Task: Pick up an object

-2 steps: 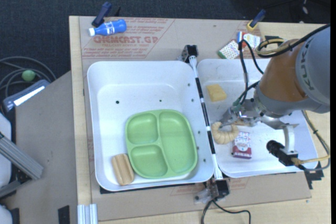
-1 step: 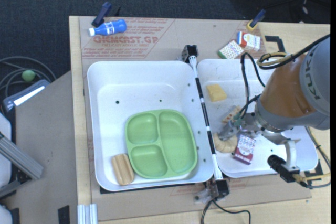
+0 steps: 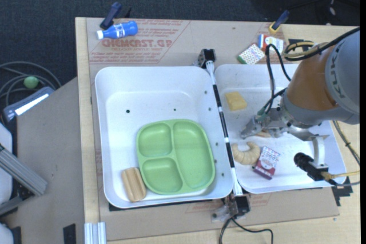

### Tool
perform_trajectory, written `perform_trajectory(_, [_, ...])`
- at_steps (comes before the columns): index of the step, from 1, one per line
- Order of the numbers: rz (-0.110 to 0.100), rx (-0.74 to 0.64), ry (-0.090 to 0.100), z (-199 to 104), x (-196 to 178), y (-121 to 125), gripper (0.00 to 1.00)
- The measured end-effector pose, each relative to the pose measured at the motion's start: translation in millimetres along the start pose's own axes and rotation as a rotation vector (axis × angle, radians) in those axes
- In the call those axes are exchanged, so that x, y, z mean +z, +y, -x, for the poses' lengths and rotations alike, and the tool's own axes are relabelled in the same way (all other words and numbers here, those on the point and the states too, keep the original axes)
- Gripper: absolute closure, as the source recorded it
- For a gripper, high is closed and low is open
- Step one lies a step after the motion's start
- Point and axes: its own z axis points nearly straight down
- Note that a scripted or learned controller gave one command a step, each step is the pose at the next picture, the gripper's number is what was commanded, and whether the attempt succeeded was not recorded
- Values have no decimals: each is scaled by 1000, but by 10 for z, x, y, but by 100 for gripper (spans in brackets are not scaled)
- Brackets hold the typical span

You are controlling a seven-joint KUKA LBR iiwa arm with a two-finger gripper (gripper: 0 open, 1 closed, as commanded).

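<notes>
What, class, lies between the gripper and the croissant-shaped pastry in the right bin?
Nothing visible does. The gripper hovers in the right bin just above the pastry, with bare bin floor between them. The yellow block lies further back, and the red packet sits to the pastry's right, both off that path.

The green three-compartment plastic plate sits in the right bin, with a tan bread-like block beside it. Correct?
No. The camera view shows the green three-compartment plastic plate in the left white bin, not the right one. The tan bread-like block does lie beside it.
</notes>
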Motion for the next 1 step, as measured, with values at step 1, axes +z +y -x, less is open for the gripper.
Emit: perform_trajectory(1, [-3,0,2,-152,2,-140,0])
